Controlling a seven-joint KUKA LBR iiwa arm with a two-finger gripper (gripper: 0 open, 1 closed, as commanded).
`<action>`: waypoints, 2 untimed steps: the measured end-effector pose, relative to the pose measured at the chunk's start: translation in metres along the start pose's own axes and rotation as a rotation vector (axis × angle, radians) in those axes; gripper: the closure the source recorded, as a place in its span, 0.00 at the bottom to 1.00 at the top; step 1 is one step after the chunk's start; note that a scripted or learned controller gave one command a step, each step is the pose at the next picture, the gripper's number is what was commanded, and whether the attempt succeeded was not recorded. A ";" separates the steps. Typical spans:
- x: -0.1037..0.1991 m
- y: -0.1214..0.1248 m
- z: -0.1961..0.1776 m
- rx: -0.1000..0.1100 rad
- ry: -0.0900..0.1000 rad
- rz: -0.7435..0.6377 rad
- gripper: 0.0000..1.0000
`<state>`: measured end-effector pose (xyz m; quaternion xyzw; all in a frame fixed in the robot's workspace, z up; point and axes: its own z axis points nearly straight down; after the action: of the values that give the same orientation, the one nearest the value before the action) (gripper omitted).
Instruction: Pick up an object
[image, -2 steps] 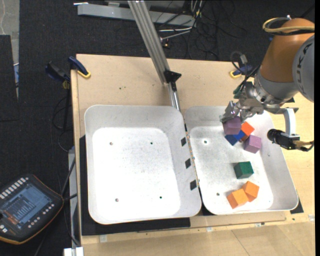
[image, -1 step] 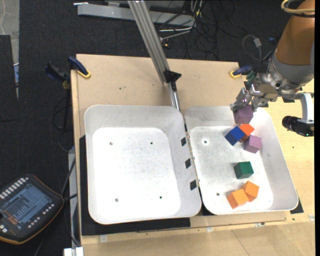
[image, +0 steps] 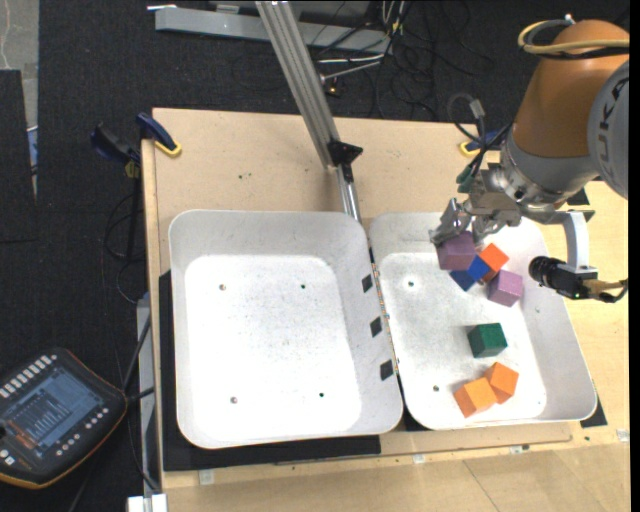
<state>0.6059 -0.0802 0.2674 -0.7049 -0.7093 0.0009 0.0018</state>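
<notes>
My gripper (image: 452, 232) hangs over the far part of the right bin (image: 428, 335). A purple block (image: 458, 250) sits between its fingers, and the fingers are shut on it. The block partly covers a blue block (image: 467, 278) and touches an orange block (image: 492, 262) just to its right. A lighter purple block (image: 506, 288) lies beside them. Nearer the front are a green block (image: 487, 339) and two orange blocks (image: 475, 397) (image: 503, 380) that touch each other.
The left bin (image: 182, 300) stands beside the right one on the wooden bench. A slanted metal pole (image: 312, 100) comes down to the bins' far edge. A teach pendant (image: 45, 415) lies off the bench at lower left.
</notes>
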 end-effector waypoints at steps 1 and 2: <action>0.045 -0.014 0.000 -0.001 0.000 -0.001 1.00; 0.083 -0.033 0.010 0.000 -0.001 0.000 1.00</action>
<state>0.5723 0.0027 0.2577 -0.7049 -0.7093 0.0011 0.0016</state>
